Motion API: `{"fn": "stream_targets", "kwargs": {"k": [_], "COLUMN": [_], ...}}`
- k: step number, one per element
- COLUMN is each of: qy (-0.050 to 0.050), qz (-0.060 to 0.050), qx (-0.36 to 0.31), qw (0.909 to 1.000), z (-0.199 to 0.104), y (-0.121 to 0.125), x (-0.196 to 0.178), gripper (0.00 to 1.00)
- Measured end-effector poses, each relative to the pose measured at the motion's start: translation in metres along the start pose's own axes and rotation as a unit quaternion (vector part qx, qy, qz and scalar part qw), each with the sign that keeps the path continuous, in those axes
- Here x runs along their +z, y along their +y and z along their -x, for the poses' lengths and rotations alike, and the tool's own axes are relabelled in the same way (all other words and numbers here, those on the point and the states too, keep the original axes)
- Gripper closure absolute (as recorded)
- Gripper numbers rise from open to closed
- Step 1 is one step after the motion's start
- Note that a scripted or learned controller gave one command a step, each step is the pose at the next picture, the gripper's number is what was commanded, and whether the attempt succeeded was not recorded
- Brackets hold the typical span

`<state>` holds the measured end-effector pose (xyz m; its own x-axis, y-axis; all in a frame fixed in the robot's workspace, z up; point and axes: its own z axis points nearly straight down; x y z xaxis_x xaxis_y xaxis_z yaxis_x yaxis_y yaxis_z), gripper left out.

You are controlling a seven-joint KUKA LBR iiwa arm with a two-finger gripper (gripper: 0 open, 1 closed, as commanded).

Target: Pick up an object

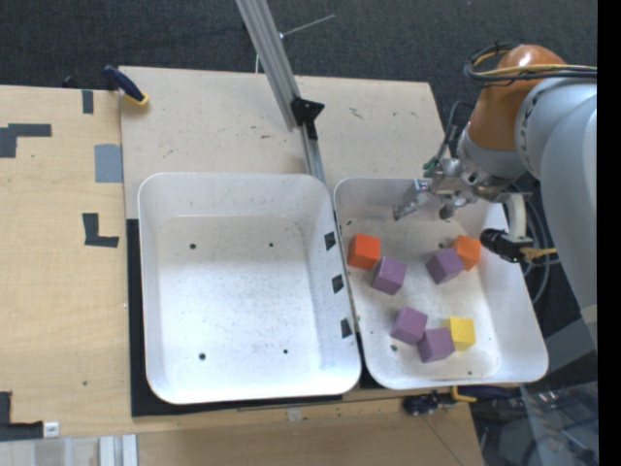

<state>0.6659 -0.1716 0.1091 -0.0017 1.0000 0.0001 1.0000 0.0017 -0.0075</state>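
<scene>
The tool [424, 205] hangs over the far part of the right bin [514, 357], its two thin fingers spread apart with nothing between them. One fingertip points left toward the bin's far-left corner, the other down toward the blocks. Behind it the grey arm [568, 153] comes in from the right, with its orange band [509, 90] just above the wrist and cables looping over the top.

Below the tool, on the bin floor, lie the blocks. An orange block [365, 251] sits near the left wall, with a purple block [389, 274] touching it on the near side. To the right, a second purple block [445, 265] touches a smaller orange block [468, 251]. Nearer the front, two more purple blocks [409, 324] [436, 344] sit together beside a yellow block [462, 333].

The left bin [155, 260] stands beside it, their rims touching. Both rest on a pale wooden worktop [58, 260] marked with grey tape. A metal rail [267, 37] slants in from the top, and the floor [97, 17] behind is dark carpet.
</scene>
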Motion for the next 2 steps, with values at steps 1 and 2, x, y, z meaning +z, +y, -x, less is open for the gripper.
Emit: {"fn": "stream_targets", "kwargs": {"k": [1, 2], "qy": [-0.001, -0.001], "qz": [0.003, 0.006], "qx": [0.0, 0.0], "qw": [1.0, 1.0], "z": [0.0, 0.007], "y": [0.002, -0.003], "x": [-0.014, -0.073], "gripper": [1.0, 1.0]}}
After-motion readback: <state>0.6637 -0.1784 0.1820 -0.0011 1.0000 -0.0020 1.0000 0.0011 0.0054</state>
